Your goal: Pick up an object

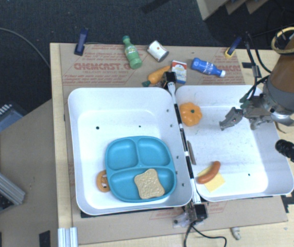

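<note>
One hand (228,120) hangs over the right bin (249,153), beside the orange (190,114).

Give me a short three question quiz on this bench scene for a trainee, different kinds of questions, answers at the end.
1. True or false: the slice of toast lies on the blue divided plastic plate.
2. Which bin holds the small orange pumpkin? A left, B right.
3. Fill in: the red sausage rests against a yellow ____.

Key: 1 true. 2 B. 3 cheese wedge. The gripper hovers over the right white bin, nothing between its fingers.
</note>
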Robot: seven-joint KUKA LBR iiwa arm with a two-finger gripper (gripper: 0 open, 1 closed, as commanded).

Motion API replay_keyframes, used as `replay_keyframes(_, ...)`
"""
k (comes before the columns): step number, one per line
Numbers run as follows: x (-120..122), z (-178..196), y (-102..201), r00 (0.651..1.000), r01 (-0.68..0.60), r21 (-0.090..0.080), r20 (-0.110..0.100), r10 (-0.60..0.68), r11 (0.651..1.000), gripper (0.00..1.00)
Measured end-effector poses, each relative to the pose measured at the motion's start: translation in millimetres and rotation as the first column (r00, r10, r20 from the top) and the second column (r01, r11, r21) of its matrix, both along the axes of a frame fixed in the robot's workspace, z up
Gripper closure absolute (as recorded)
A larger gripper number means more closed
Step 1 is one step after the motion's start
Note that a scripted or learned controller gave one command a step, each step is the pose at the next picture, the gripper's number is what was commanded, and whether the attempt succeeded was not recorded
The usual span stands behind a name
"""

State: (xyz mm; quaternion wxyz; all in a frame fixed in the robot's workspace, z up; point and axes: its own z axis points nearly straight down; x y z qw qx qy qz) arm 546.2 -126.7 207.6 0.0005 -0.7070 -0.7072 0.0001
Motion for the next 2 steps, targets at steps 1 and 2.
replay_keyframes(1,76.7,-76.8,25.7,1.000,-0.001,0.000,0.000,0.001,1.000,0.00)
replay_keyframes(2,48.1,-123.6,34.0,1.000,0.001,0.000,-0.001,-0.001,1.000,0.00)
